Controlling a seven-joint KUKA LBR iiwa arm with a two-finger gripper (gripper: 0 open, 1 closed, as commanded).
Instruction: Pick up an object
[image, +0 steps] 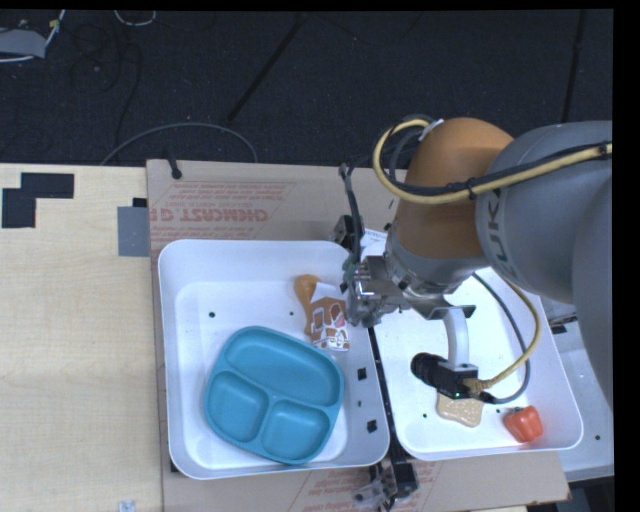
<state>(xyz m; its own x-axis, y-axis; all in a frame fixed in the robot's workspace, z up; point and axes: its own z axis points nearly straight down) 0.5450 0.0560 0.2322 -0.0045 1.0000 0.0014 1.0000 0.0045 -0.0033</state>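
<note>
The gripper (352, 298) hangs over the inner wall of the left bin (185, 290), and whether its jaws are apart or together cannot be told, since the wrist hides them; a small printed white packet (329, 325) sits right beneath it, touching or not I cannot say. An orange-brown piece (305, 290) beside the packet is too small to identify. The left bin also holds a blue divided tray (272, 395), while the right bin (560, 405) holds a tan slice (460, 410) and an orange-red object (523, 423).

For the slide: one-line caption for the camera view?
Arm reaches over two white bins; blue divided plate and snack packet left, orange toy right.
</note>
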